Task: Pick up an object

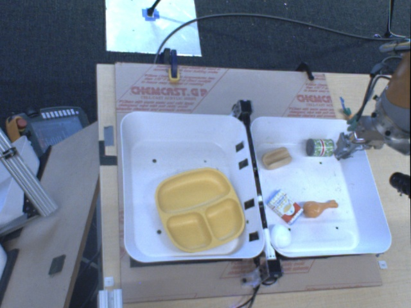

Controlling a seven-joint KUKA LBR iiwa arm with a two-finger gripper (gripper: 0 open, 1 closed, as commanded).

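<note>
Reaching in from the right edge, the arm (393,101) hangs over the far right part of the right bin (369,191), its gripper (347,145) low and right beside a small can (320,147). Whether the gripper is open, or has any hold on the can, cannot be told from this view.

The can lies on its side with its long axis running left to right, its grey end toward the left and its green body toward the gripper.

Near it, to the left, lies a bread roll (277,158). Closer to the front edge are a small carton (284,206), an orange chicken leg (318,208) and a white ball (280,235), well apart from the can. The left bin (138,172) holds a yellow divided tray (199,209).
</note>
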